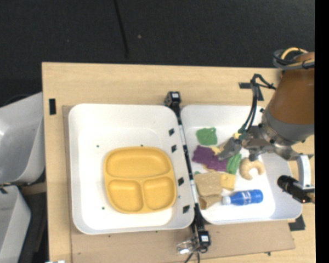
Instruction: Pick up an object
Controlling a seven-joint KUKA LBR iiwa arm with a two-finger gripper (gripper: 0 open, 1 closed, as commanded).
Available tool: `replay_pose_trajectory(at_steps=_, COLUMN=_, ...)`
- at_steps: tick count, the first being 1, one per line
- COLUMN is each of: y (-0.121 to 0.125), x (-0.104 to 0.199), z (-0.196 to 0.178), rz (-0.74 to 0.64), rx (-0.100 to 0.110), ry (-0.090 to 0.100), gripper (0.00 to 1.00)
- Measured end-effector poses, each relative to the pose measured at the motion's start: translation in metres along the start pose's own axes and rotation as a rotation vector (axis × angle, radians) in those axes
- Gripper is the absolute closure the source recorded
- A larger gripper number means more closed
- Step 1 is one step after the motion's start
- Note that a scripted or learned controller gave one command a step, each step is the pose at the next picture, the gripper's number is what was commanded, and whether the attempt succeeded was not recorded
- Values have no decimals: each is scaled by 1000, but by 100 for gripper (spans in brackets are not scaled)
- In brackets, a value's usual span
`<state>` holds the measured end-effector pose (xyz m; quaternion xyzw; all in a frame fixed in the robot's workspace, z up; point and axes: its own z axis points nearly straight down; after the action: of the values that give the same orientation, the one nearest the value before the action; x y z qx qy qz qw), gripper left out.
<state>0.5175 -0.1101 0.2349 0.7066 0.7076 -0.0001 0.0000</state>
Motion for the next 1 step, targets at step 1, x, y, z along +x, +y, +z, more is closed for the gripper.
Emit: replay_pose_trajectory(at_steps=1, y=-27, x=70, z=-107, rz=-8, rx=-11, ry=2, gripper=0)
